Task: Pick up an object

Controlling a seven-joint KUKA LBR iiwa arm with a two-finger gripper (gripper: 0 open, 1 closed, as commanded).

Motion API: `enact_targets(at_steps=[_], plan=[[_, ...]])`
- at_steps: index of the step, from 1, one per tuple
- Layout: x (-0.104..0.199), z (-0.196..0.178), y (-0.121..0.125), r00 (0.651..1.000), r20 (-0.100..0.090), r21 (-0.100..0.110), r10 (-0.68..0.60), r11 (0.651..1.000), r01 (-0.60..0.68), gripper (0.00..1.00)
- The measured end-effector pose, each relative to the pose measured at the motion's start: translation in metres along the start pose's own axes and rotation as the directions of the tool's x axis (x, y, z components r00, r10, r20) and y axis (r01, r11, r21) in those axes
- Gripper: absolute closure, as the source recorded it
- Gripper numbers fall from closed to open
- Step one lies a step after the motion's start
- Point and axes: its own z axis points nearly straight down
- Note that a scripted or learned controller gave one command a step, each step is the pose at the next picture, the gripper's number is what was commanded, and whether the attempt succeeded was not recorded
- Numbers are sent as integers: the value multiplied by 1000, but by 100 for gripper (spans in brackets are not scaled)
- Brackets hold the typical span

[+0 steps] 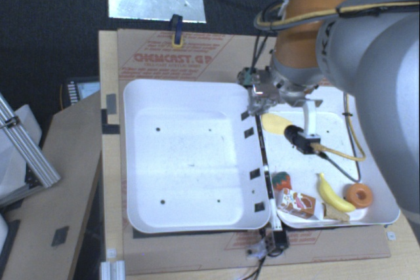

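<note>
Two shallow white bins sit side by side on a printed cardboard sheet (197, 56). The left bin (134, 160) lies wholly to the left of the jaws. The jaws hang under the grey arm (374, 69), low over the far left corner of the right bin (335, 131), just right of the seam where the two bins meet. The wrist hides their tips, so I cannot tell whether they are wide or narrow, and nothing can be seen held between them.

The things to pick are all in the right bin. A pale yellow piece (274, 122) lies just nearer the camera than the jaws, close beneath them. Well nearer the camera, along the bin's near wall, a small red piece with a green top (282, 181) sits by the seam, with a red and white packet (298, 204) touching it. To the right of the packet are a banana (328, 192) and an orange ring (359, 195), all well apart from the jaws.
</note>
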Motion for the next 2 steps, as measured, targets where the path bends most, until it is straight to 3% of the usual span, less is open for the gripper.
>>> enact_targets(at_steps=[1,2], plan=[[18,-1,37,1000,-1,-7,-9,1000,9,100],[53,-13,43,1000,-2,-6,-11,1000,11,100]])
